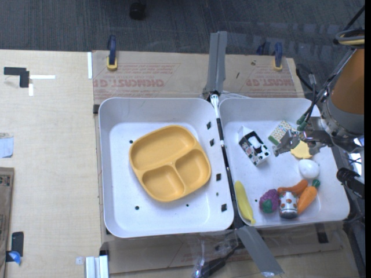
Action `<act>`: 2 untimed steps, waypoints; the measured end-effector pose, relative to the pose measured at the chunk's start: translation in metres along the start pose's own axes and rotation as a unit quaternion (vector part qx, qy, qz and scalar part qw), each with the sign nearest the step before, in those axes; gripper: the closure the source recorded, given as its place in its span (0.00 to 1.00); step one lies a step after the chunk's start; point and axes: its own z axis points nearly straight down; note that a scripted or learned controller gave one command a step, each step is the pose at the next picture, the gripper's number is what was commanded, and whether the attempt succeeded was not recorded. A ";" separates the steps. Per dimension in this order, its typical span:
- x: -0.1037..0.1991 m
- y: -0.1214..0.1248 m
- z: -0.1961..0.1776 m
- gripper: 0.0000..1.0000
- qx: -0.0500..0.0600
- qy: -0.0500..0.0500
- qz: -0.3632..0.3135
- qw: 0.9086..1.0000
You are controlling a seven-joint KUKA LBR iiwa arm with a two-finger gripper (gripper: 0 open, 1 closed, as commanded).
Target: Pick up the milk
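Overhead, the grey arm with its orange band (pixel 352 83) comes in from the right edge and bends down over the right shallow white bin (pixel 324 108), its wrist hanging above that bin's upper right part. The two-finger gripper (pixel 288 145) points leftward and slightly down, hovering near the middle of the bin; whether its fingers are spread or pressed together cannot be told from this angle, and nothing is visibly between them.

The small white milk carton with black cow patches (pixel 254 147) lies tilted on the bin floor in the left half of the right bin, just left of the gripper and apart from it. A patterned green-and-white packet (pixel 280 131) sits just above the gripper, and a flat yellow piece (pixel 301 150) lies just beside it on the right. Below that rests a white egg (pixel 309 168). Along the bin's lower edge sit two orange carrots (pixel 304 193), a small tin can (pixel 288 205), a purple bunch of grapes (pixel 268 200) and a yellow banana (pixel 244 202) by the left wall.

The left white bin (pixel 110 155) holds a yellow plastic plate with three compartments (pixel 168 163), lying flat.
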 end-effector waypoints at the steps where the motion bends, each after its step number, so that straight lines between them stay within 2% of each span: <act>1: 0.056 0.062 0.044 0.00 -0.001 -0.001 -0.142 0.990; 2: 0.017 0.038 0.122 0.00 -0.001 0.000 -0.178 0.984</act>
